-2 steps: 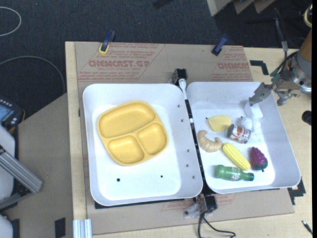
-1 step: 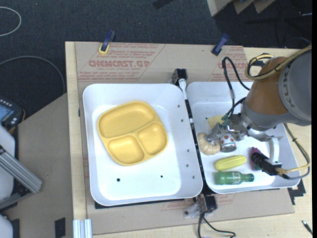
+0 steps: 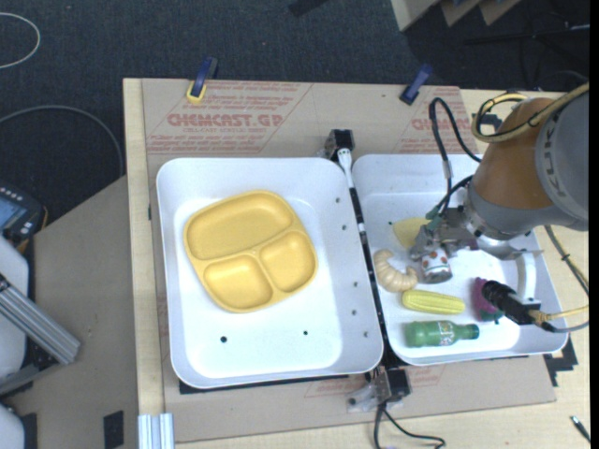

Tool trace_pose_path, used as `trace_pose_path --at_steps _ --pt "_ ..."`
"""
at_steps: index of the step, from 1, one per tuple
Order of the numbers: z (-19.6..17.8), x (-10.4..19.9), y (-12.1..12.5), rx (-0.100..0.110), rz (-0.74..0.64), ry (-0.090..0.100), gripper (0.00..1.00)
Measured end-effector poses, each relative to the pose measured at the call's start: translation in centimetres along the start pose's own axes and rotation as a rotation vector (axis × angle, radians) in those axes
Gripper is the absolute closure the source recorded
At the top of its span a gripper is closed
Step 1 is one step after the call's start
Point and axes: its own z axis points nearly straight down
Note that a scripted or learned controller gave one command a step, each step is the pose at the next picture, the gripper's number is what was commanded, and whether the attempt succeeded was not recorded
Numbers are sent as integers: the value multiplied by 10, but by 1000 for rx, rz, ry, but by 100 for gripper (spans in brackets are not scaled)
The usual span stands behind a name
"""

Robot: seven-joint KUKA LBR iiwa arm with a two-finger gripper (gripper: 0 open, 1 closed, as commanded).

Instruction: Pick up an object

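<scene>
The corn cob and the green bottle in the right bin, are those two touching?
Apart. The camera view shows a strip of white bin floor between the corn cob and the green bottle, which lies nearer the front rim.

Right bin (image 3: 374, 251): cream curved piece (image 3: 391, 270) at left; yellow corn cob (image 3: 432, 301) below centre; green bottle (image 3: 440, 333) lying flat along the near wall; purple item (image 3: 484, 297) at right.

A bulky grey arm (image 3: 571, 171) with an orange band (image 3: 513, 162) (yellow and black cables looped on top), ending in silvery metal gripper (image 3: 432, 253)
</scene>
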Motion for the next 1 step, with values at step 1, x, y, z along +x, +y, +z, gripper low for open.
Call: trace_pose_path --at_steps 1 --pt "-96 90 2 -7 -10 4 100"
